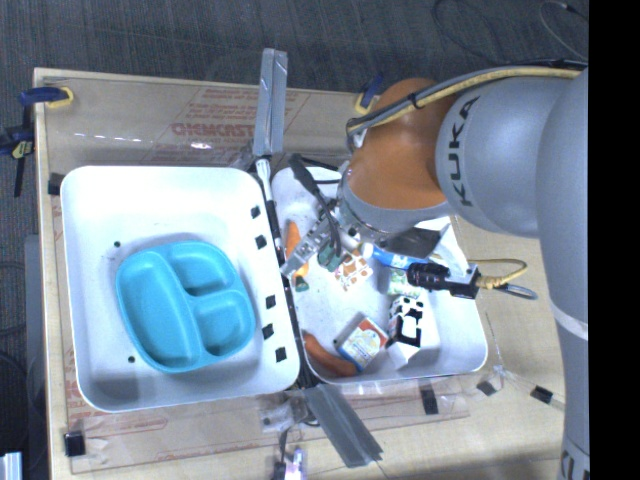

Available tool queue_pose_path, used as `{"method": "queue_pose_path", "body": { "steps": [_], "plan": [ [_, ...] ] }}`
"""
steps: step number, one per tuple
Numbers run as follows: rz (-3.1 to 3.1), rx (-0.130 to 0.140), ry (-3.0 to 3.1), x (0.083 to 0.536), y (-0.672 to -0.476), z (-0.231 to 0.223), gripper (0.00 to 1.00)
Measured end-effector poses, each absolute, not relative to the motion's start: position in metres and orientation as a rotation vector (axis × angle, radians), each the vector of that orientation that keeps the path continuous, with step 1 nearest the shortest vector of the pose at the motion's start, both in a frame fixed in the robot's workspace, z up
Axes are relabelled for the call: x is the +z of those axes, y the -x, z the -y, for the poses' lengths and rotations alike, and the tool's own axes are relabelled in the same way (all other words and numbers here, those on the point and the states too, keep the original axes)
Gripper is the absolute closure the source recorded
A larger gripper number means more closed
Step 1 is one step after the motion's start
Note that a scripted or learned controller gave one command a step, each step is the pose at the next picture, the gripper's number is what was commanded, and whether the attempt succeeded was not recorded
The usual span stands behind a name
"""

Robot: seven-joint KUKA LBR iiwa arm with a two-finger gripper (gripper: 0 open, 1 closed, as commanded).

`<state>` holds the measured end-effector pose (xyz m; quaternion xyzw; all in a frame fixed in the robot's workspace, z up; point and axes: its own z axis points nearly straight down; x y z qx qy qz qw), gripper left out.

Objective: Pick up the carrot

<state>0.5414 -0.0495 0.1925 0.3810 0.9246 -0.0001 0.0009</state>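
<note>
At the right bin's (470, 353) left wall lay the carrot (291, 238), a short orange stick half hidden beside my gripper (318, 240); whether my fingers were spread or clenched, I cannot tell. Small packets cluttered that bin. The left bin (90, 198) held a blue divided tray (187, 304). My grey arm (510, 148) read KUKA

"KUKA" in dark letters on grey arm (500, 148); red print on bench (210, 123) illegible.
</note>
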Motion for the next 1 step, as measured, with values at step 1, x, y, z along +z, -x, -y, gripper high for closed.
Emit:
{"method": "queue_pose_path", "body": {
  "steps": [1],
  "plan": [
    [-2.606, -0.005, -1.763, 0.1906, -0.4759, 0.0173, 1.00]
  ]
}}
